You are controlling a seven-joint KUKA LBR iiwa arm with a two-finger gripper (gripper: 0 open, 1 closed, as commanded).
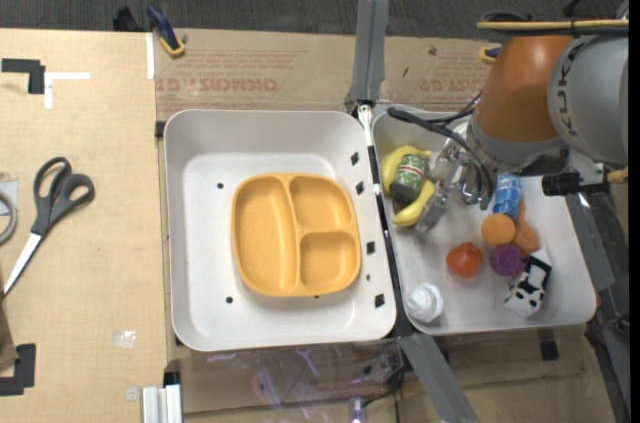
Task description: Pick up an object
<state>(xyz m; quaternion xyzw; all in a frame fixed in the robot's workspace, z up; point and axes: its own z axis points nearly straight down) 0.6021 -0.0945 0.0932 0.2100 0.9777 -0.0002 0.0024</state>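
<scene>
Low over the right bin

Down in the right bin (560, 316), the gripper (440, 196) hangs beside a banana (410, 208) and a green can (408, 176); whether its jaws are open or closed cannot be told. The left bin (190, 241) holds a yellow tray (296, 234)

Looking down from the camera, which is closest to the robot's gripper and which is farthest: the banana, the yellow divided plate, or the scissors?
Measured from the gripper in the right bin:
1. Banana, right beside it in the same bin.
2. Yellow divided plate, in the left bin.
3. Scissors, out on the bench at far left.
</scene>
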